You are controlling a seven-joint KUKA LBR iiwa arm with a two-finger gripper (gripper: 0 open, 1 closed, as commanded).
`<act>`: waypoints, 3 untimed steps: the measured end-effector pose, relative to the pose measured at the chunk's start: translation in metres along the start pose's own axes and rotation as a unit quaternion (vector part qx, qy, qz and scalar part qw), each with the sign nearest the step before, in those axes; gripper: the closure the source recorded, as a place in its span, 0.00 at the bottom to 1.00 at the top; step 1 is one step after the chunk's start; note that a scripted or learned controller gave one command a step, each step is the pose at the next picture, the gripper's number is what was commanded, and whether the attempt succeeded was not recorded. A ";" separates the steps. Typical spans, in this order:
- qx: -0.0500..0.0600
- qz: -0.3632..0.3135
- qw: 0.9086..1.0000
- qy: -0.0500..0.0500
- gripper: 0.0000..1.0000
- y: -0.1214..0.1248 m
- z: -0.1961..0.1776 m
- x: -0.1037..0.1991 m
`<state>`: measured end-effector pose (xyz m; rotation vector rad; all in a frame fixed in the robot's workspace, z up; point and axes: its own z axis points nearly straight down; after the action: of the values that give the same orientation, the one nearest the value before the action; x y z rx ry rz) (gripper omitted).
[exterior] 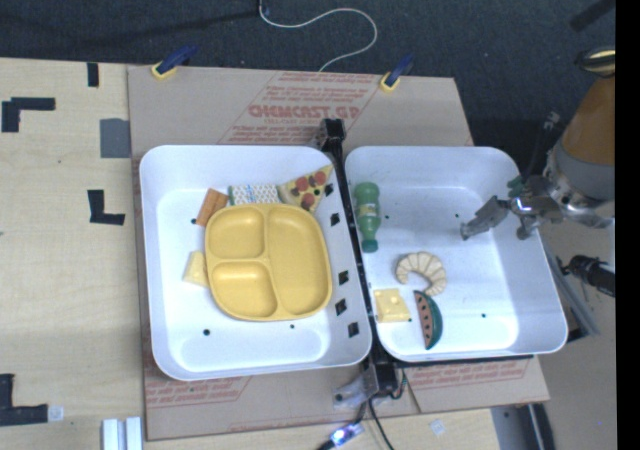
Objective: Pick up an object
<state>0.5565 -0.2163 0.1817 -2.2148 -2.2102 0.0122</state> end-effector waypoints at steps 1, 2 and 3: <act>-0.006 -0.002 1.000 -0.002 0.00 0.003 -0.007 0.000; -0.004 -0.002 1.000 -0.001 0.00 0.006 0.057 -0.003; -0.007 -0.002 1.000 -0.003 0.00 0.006 0.099 -0.002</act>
<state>0.5615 -0.2181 0.0826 -2.2196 -2.2248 0.0035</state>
